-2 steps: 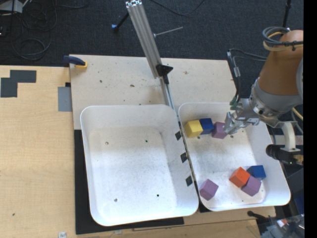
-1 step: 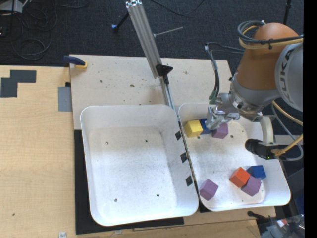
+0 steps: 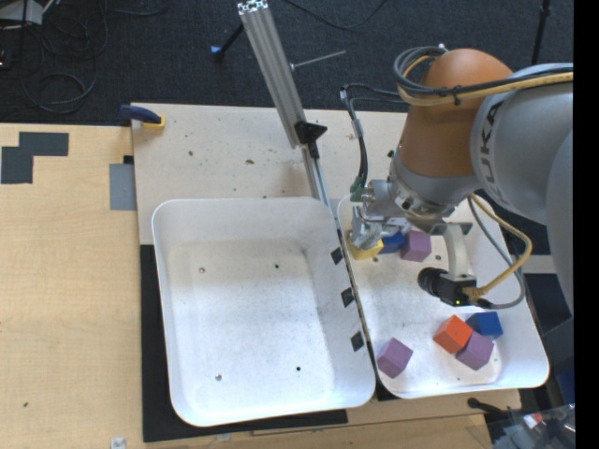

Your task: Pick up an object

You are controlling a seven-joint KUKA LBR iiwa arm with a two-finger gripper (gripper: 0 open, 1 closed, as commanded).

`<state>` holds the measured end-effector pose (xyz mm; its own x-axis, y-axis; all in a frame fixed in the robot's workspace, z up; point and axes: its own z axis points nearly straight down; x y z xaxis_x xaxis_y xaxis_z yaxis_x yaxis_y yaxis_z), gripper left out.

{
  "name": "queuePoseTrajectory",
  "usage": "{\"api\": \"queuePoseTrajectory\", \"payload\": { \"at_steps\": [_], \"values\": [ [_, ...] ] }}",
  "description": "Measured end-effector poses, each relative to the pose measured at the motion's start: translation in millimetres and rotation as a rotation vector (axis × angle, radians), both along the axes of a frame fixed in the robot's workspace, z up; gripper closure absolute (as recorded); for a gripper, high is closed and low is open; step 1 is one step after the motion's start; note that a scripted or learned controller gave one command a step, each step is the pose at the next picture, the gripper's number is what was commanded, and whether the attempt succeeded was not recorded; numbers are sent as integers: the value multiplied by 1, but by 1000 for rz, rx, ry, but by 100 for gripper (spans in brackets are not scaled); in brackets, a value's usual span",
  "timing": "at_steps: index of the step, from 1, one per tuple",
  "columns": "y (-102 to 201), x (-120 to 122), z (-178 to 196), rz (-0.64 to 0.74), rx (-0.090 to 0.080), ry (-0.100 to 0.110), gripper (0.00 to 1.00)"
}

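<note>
While the arm is reaching in from the right, the tool is hanging low over the far left corner of the right bin, close against the divider between the two bins. A yellow block is sitting at the fingertips, and it is looking pinched there, though the fingers themselves are mostly masked by the wrist housing, so whether they are truly clamping it or merely touching it is something I cannot tell. How wide they are standing is also unreadable.

The orange band of the arm is covering the back of the right bin. A blue block is peeking out just beside the yellow one, partly tucked under the tool, and a purple cube is sitting just right of that. A black fitting with a small green light is hanging off the cabling below the wrist, hiding part of the bin floor.

The yellow block is appearing small, bright, with its shape cut off by the tool above it.

Nearer the front of the right bin, a second purple cube is lying alone by the divider. An orange cube, a blue cube and a third purple cube are clustering together, touching. The left bin is showing only dark specks on the bench.
</note>
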<state>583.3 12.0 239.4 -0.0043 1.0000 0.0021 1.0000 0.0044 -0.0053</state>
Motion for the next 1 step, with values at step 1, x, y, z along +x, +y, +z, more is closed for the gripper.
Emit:
{"api": "queuePoseTrajectory", "payload": {
  "at_steps": [1],
  "values": [
    [50,9,6,0,0,-3,100]
  ]
}}
